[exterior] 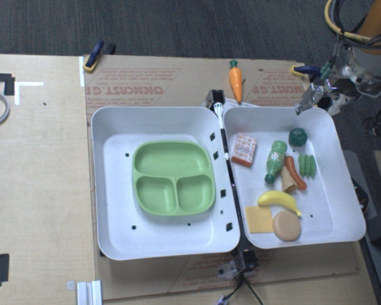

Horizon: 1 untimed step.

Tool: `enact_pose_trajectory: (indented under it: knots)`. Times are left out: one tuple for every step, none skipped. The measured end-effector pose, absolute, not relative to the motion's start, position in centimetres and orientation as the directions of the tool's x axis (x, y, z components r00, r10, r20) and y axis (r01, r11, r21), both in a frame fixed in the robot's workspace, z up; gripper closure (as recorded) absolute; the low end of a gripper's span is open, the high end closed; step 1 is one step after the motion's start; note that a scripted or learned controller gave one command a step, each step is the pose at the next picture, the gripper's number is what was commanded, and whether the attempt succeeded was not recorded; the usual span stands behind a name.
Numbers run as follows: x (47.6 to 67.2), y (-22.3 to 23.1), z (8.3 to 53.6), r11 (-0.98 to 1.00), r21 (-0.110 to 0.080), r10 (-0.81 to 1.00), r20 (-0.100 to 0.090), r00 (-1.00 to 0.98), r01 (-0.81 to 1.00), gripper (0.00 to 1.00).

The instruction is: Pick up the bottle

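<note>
Camera view
Arm: the grey arm enters from the upper right, with an orange part and yellow-and-black cables at the top corner.
Gripper [311, 100]: hangs over the far right corner of the right bin, above its rim and well apart from the food items.
Jaws: dark and small against the rim; cannot tell whether they are apart or together, and nothing is seen between them.
Bottle [275, 161]: green, lying in the right bin near its middle, tilted with the cap end toward the near side; just beside the sausage, untouched.
Right bin [346, 170]: shallow and white, carrying all the food items.
Red-and-white box [244, 150]: left of the bottle, near the bin's left wall.
Dark green round item [298, 136]: far side of the bin, near the bottle's upper end.
Sausage [294, 172]: orange-red, lying slantwise right of the bottle.
Green pods [307, 164]: just right of the sausage.
Banana [279, 200]: yellow, on the near side of the bottle.
Cheese slice [259, 220]: yellow square, near left corner.
Round bun [286, 225]: tan, touching the cheese slice.
Left bin [108, 189]: white, holding a green divided plate [174, 178] with three compartments.
Carrot [235, 80]: orange, on the cardboard-covered surface [133, 84] beyond the bins.
</note>
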<state>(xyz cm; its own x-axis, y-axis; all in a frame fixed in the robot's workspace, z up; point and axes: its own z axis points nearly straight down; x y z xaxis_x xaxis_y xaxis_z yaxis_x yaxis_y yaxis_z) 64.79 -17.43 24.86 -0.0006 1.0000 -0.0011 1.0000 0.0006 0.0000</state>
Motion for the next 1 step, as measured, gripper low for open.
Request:
enact_pose_trajectory:
  knots:
    - [64.83,-17.45,25.83,0.004,0.001,1.000,-0.003,-0.004,1.000,1.00]
